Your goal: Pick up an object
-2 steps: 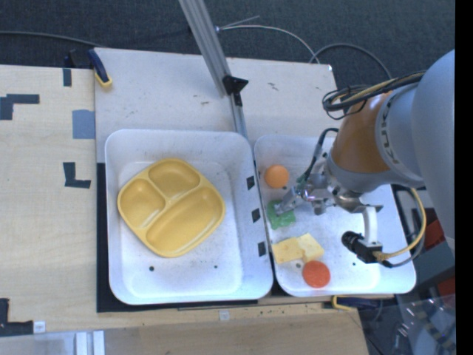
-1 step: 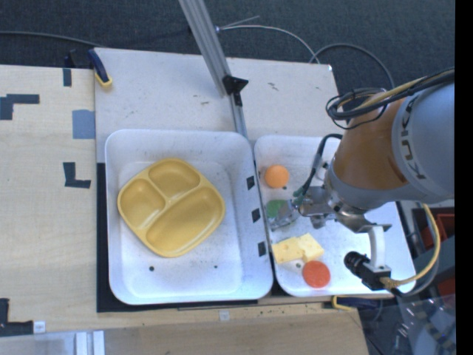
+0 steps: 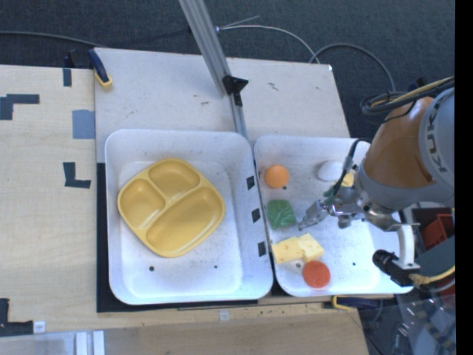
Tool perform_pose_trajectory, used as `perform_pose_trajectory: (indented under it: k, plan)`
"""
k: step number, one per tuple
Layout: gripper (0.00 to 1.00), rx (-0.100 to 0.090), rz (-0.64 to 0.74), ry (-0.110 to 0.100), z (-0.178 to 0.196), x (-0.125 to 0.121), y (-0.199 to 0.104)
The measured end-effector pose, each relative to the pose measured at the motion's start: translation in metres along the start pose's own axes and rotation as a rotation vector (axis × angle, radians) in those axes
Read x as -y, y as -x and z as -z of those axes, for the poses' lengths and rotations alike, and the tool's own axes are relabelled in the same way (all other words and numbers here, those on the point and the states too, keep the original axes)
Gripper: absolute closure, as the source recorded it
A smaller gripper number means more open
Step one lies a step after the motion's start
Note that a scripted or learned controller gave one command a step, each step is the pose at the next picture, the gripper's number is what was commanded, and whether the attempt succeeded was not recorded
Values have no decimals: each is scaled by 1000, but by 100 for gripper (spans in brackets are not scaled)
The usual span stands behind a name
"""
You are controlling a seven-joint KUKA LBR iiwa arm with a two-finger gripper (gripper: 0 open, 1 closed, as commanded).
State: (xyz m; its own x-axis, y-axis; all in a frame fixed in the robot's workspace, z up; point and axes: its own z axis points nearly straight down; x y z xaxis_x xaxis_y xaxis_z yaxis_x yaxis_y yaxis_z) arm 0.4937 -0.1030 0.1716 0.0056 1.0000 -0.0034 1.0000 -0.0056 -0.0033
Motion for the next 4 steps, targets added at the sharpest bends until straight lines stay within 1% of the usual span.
perform_pose_trajectory:
  k: [1,2,3,4]
  plan:
    - [0,-6,16,3,17,-35,-127]
    - [0,-1,2,2,17,-58,-64]
    - [0,0,0,-5,-71,-75,12]
    - [0,-6,13,8,22,-58,-63]
